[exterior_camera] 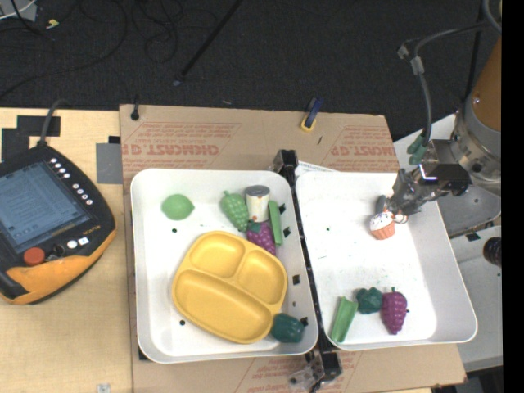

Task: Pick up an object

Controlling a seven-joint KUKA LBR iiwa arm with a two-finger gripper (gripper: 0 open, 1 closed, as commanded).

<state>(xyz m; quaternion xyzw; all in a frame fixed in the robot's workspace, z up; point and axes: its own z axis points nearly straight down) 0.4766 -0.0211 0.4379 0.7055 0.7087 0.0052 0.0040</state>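
A: Start with the big things; what sits on the tabletop (65,342)?

B: Two white bins side by side; the left bin (151,219) carries a yellow divided plate (229,285), a green ball (177,207) at its far left, a green grape bunch (235,210), a small can (257,202), purple grapes (262,237) and a dark green piece (286,327) at the near edge; a teach pendant (45,219) lies well to the left.

A: And the right bin (344,211)?

B: Toy vegetables at its near side, with a purple grape bunch (395,310) among them; at the far right, a small cupcake toy (382,224).

A: Where is the hand (403,207)?

B: Right over the cupcake toy, touching or just above its top; I cannot tell whether its fingers stand wide or narrow, nor whether the toy sits between them.

A: How would that toy handle?

B: I judge it light, stiff plastic, a little slick; the orange cup looks like the steadier hold, fingers on opposite sides; the rounded white top may let them slide off.
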